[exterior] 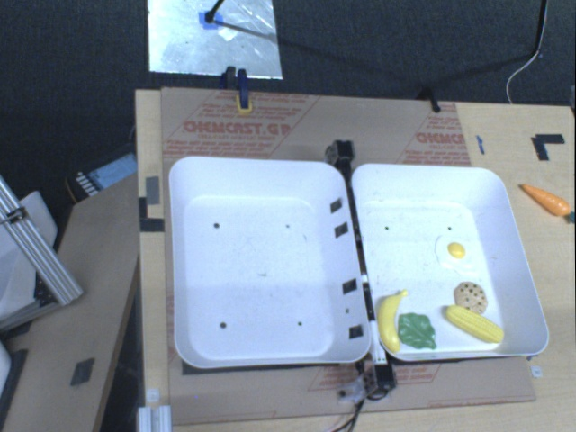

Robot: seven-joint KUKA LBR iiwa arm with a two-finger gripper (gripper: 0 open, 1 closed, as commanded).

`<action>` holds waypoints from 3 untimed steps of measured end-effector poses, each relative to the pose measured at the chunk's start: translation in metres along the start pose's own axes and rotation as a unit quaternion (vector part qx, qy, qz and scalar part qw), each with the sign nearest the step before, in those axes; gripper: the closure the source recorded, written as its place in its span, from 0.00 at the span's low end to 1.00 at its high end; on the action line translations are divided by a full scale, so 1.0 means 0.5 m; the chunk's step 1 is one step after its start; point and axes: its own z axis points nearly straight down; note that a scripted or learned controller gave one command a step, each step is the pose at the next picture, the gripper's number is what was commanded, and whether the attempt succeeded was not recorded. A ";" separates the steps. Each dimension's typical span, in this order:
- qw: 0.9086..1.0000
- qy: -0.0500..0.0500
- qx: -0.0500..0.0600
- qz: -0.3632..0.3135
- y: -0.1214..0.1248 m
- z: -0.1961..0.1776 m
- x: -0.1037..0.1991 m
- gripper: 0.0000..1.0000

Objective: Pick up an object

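The right bin [504, 207] holds several small toy foods. A fried egg [454, 251] lies toward its right side. A brown cookie [470, 296] sits just below the egg, and a yellow corn cob [473, 324] rests at the front right. At the front left of that bin a yellow banana [390, 319] lies against the wall, touching a green leafy piece [417, 330].
The left bin [193, 183] stands beside the right one, joined by a black hinge strip [355, 241]. An orange carrot [546, 199] lies on the bench outside the right bin. A shiny foil sheet [213, 27] lies at the back.
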 end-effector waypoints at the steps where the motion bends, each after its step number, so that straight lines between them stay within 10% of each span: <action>1: 1.000 0.000 0.000 0.001 0.100 0.000 -0.023 0.00; 2: 1.000 0.003 0.008 0.002 0.170 0.498 -0.020 0.00; 3: 1.000 -0.001 -0.008 -0.001 0.090 0.201 0.077 0.00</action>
